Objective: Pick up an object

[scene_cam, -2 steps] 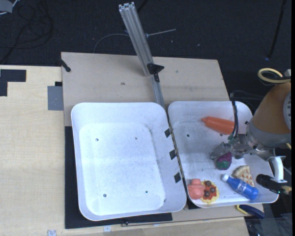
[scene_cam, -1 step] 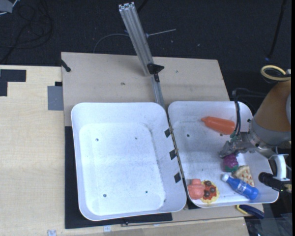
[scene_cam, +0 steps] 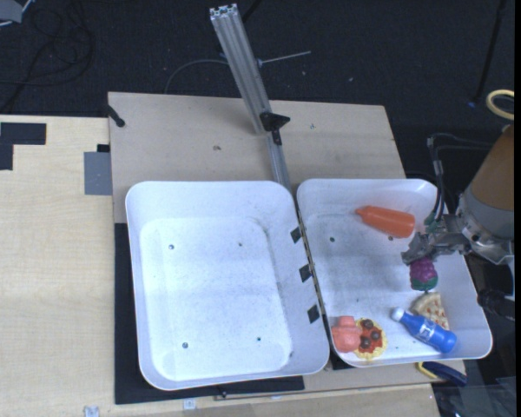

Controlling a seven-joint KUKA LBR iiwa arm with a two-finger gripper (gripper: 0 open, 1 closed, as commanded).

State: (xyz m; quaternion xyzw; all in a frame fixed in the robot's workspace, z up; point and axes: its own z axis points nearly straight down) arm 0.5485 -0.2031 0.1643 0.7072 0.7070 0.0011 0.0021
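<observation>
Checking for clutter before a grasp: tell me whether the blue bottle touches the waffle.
Touching. The camera view shows the blue bottle lying against the waffle's lower edge, with no white bin floor between them.

Two white bins [scene_cam: 210,200], and near the gripper [scene_cam: 423,254] one orange carrot-like piece [scene_cam: 386,220], one purple item [scene_cam: 424,274], one blue bottle [scene_cam: 425,330], perhaps two food toys [scene_cam: 359,335].

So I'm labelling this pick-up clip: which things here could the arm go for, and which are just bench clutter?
Could be picked, all in the right bin:
orange carrot
purple toy
blue bottle
waffle piece
red and yellow toy food
The gripper is just above the purple toy.

Just there:
left bin
metal bar
</observation>
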